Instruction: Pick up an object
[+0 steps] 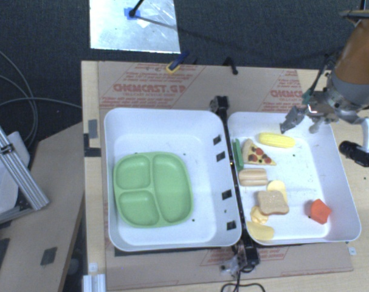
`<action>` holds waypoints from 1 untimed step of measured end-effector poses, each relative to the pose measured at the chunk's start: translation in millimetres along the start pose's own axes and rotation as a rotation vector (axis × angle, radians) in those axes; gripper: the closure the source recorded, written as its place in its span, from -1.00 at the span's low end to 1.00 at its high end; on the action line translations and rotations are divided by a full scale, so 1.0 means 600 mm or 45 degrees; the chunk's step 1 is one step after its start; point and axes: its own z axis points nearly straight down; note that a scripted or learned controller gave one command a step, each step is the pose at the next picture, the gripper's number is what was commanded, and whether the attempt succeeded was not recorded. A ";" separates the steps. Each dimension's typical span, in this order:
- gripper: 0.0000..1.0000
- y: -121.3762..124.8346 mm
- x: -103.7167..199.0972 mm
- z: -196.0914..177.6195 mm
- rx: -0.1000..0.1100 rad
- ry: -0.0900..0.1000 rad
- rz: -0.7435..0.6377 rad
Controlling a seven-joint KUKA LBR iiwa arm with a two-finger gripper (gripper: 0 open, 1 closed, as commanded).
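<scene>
My gripper (304, 121) hangs over the far edge of the right bin (336, 181), its two fingers spread apart with nothing between them. Just below and left of it lies a yellow corn-like piece (276, 140). Further down the bin sit a pizza slice (256, 153), a hot dog bun (253, 176), a bread slice (273, 202), yellow chip-like pieces (261, 224) and an orange block (319, 211). All of them rest on the bin floor.
The left bin (166, 126) holds a green divided plate (152, 188). A black divider (230, 163) runs between the bins. A green stick (237, 154) lies along the right bin's left wall. A black arm part (356, 152) overhangs the right rim.
</scene>
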 end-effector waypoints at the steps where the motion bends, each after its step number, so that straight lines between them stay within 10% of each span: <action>1: -1.00 -0.074 0.052 0.232 0.011 0.004 0.003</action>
